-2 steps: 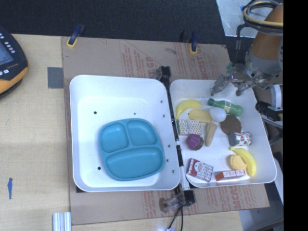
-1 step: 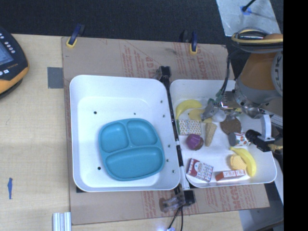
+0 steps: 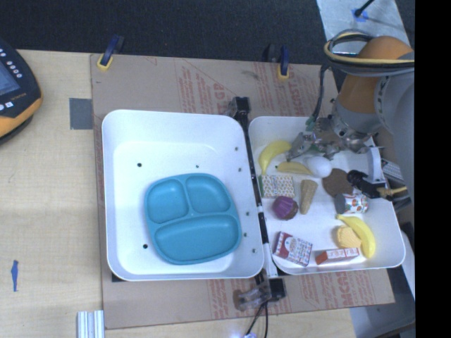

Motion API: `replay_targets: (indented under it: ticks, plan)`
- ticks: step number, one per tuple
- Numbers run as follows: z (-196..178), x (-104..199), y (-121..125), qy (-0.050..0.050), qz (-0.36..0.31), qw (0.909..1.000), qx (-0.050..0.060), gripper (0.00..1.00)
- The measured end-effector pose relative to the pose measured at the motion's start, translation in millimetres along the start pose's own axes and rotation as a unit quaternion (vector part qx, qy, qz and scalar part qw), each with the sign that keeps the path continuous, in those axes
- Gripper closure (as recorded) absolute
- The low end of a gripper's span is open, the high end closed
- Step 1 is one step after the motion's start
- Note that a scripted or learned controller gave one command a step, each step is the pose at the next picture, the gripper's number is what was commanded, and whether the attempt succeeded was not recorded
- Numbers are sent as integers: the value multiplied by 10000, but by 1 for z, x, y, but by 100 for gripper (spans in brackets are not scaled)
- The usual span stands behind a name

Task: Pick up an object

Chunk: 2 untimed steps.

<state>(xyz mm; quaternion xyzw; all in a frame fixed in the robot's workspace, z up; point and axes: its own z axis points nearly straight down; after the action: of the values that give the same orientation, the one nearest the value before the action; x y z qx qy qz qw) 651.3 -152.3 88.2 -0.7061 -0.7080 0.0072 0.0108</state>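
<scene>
The arm [image 3: 384, 101] is seen entering from the right side of the camera view, near the upper corner. Its grey body is viewed almost from above, so the links are strongly foreshortened. The orange band [image 3: 366, 76] is visible above the wrist, and a yellow ring is seen around the upper part. The wrist is directed downward and a little to the left. The tool [image 3: 317, 143] is held low at the end of the wrist, with its metallic parts spread toward the left. The state of the tool cannot be judged, because the parts are small and crowded together. Thin cables are seen beside the wrist.
</scene>
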Motion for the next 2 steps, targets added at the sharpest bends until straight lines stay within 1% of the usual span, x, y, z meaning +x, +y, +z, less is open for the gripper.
replay_targets:
  ticks: [1, 2]
  plan:
    - [-2, 28, -48, -21, -1, 10000, -87, 0]
    - [0, 48, -126, -19, 2, 10000, -78, 0]
